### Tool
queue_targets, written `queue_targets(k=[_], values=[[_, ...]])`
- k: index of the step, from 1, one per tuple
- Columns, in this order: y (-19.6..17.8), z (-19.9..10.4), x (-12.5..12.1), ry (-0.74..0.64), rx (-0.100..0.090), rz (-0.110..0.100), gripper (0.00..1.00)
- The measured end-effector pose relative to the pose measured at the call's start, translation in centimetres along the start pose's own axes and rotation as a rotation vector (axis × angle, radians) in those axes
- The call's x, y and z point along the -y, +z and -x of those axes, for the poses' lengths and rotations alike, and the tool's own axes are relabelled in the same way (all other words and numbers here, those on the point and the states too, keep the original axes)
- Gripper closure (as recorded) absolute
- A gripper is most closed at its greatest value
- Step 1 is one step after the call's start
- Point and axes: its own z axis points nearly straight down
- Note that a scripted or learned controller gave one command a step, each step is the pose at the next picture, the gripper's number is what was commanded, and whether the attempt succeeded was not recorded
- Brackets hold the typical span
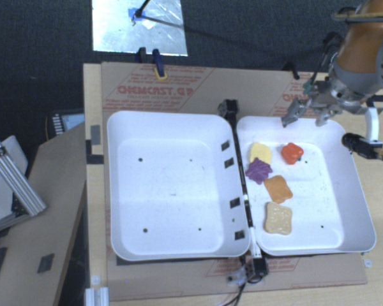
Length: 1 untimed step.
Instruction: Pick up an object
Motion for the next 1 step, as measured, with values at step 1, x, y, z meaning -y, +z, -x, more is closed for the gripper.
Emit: queue_targets(k=[1], values=[[-0.17, -6.15, 7.32, -0.006, -0.003, -0.003, 0.0]])
